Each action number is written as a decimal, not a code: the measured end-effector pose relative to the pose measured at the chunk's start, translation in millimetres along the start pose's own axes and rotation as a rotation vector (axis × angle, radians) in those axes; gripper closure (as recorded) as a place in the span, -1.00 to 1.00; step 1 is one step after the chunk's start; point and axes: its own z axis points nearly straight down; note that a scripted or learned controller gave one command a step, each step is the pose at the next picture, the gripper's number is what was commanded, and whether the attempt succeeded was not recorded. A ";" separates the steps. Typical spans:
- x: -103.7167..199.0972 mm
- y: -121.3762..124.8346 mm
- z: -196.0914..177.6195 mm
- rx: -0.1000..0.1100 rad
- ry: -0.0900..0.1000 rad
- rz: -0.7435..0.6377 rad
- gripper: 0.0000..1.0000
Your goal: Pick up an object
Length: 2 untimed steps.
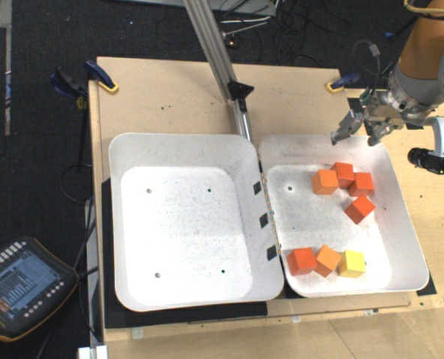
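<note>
Over the right bin's (401, 200) far rim, claw (359, 135) spread open and empty, orange blocks (343, 179) just below it

Bins (132, 163) white speckled plastic, smooth; bench (170, 88) matt wood board; blocks (334, 179) matt

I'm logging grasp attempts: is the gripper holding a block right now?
No: the gripper hangs open above the right bin's far edge with nothing between its fingers, and the blocks lie in the bin.
</note>
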 end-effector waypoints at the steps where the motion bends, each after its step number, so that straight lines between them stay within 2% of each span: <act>1: 2.1 -1.2 64.4 0.002 0.000 -0.001 -1.00; 2: 3.0 -1.4 110.5 -0.001 0.000 0.000 -1.00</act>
